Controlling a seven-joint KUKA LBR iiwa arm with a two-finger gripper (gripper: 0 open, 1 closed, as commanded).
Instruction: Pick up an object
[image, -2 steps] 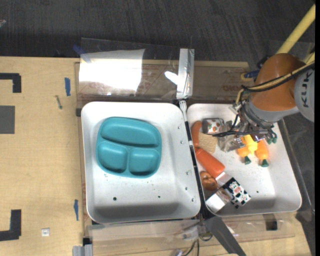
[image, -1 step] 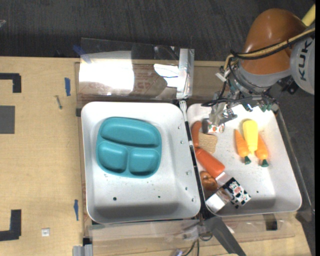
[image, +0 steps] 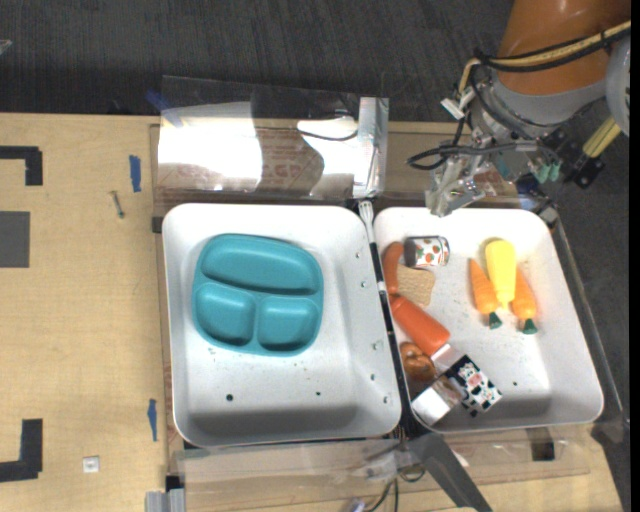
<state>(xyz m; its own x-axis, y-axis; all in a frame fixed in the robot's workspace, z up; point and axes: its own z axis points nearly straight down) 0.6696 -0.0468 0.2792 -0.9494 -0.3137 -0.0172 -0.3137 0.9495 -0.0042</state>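
My gripper (image: 450, 196) hangs over the far rim of the right bin (image: 570, 390), open, with nothing between its fingers. Below it in that bin lie a small red-and-white can (image: 426, 252), a tan cracker-like piece (image: 419, 288) and a red sausage shape (image: 391, 262). A yellow toy vegetable (image: 500, 264) sits to the right with two orange carrots (image: 484, 291) (image: 524, 298) beside it. Nearer the front are an orange-red bottle (image: 421, 324), a brown item (image: 415, 361) and a black-and-white carton (image: 463, 387).
The left bin (image: 200, 400) holds a teal divided plate (image: 258, 292). A clear plastic sheet and a foil strip (image: 368, 150) lie behind the bins. Loose cables (image: 440, 155) hang near the wrist. Brown bench surface spreads to the left.
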